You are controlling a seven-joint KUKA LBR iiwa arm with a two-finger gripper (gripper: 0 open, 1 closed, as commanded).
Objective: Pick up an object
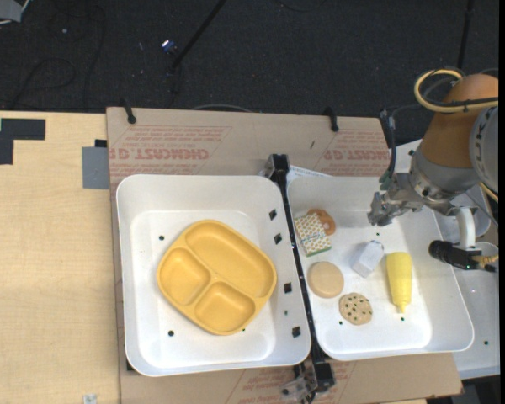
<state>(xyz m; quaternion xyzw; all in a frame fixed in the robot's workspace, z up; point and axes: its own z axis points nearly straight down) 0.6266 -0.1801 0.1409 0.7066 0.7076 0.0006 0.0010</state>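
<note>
Gripper (385,210) fingers' spread too small to tell.

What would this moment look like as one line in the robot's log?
gripper: over right bin, holding nothing seen | yellow bottle, cookie: lying in bin | yellow tray: left bin

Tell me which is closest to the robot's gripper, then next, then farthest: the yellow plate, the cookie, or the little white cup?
From the gripper, in the camera view:
1. White cup, just below the gripper in the right bin.
2. Cookie, lower in the same bin, near its front edge.
3. Yellow plate, far across in the left bin.
</note>
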